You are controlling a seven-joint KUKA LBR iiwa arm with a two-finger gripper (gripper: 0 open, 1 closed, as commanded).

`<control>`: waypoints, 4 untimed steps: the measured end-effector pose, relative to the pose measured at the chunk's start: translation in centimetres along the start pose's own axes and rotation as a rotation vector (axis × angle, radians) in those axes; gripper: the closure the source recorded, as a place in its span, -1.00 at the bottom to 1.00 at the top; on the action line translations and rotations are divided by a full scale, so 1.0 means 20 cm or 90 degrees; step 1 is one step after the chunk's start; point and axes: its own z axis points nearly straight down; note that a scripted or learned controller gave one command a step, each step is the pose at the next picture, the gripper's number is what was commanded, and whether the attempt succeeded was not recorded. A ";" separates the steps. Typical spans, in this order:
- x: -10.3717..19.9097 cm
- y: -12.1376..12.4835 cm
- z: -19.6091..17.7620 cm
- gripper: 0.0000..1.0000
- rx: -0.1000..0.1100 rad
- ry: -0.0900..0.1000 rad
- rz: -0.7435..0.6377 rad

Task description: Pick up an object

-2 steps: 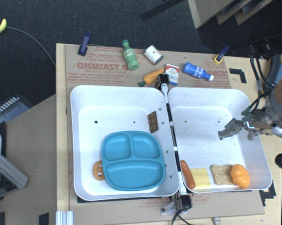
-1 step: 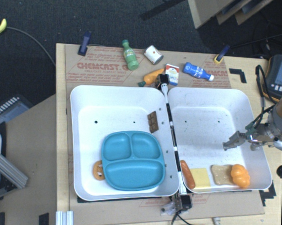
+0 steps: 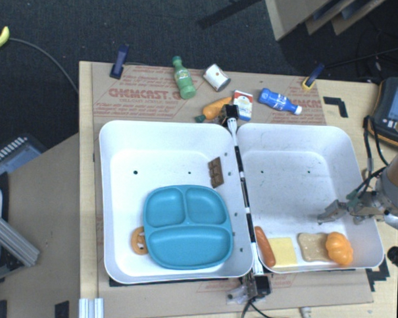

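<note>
Camera view: you have two shallow white bins, left bin (image 3: 120, 151) and right bin (image 3: 298, 153), both smooth plastic. A glossy blue divided plate (image 3: 186, 226) fills the left bin's front. Right bin's front edge carries a flat yellow cheese slice (image 3: 282, 251), a toast slice (image 3: 311, 247), a rounded orange fruit (image 3: 339, 248) and a hot dog (image 3: 264, 247). Gripper (image 3: 345, 211) hangs just behind the fruit, fingers spread, gripping nothing.
</note>
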 end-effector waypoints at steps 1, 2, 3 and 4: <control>0.13 0.20 0.26 -1.00 -0.001 0.000 -0.001; -0.03 0.47 0.19 -1.00 -0.002 0.000 -0.001; -0.07 0.10 0.13 -1.00 0.000 0.000 0.000; -0.04 0.46 0.20 -1.00 -0.001 0.001 -0.003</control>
